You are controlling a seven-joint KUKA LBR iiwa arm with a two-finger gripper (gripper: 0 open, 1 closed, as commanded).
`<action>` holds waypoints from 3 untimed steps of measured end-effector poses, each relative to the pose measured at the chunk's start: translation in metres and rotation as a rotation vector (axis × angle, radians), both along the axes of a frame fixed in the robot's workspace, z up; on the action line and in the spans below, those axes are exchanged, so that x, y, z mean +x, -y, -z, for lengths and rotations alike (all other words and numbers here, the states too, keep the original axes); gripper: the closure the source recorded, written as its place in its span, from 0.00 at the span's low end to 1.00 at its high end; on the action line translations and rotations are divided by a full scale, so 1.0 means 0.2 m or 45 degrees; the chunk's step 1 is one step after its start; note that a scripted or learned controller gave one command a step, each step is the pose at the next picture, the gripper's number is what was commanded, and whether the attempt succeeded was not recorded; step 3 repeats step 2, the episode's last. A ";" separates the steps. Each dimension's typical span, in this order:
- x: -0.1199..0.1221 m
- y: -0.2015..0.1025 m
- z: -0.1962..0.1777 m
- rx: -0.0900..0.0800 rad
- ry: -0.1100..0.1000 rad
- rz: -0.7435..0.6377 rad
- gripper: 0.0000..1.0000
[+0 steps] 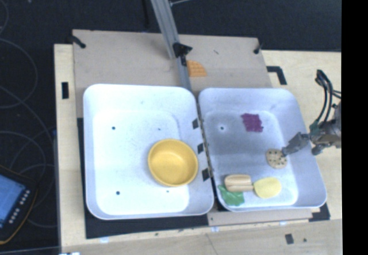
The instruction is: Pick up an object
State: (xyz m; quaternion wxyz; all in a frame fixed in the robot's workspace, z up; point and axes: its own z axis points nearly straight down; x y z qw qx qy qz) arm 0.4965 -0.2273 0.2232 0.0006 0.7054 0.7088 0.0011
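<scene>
A: What rests on the bench (pixel 66 133)?
B: Two white bins: left bin (pixel 103 133), right bin (pixel 287 110), side by side. Near the back edge lies a small orange item (pixel 196 69), possibly a tag.

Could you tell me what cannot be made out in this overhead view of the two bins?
- Gripper: small and blurred at the right bin's edge; finger state and contact with the round cookie-like piece unclear.
- Arm: cut off by the view's right side.
- Green item: partly hidden under the tan block; its shape is uncertain.
- Purple patch: too blurred to identify.
</scene>
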 end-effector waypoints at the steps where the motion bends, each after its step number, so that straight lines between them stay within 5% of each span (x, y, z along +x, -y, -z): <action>1: 0.00 0.00 0.00 0.000 0.001 0.001 0.00; 2: 0.00 0.00 0.21 -0.003 -0.007 0.008 0.00; 3: 0.00 0.00 0.21 -0.003 -0.007 0.008 0.00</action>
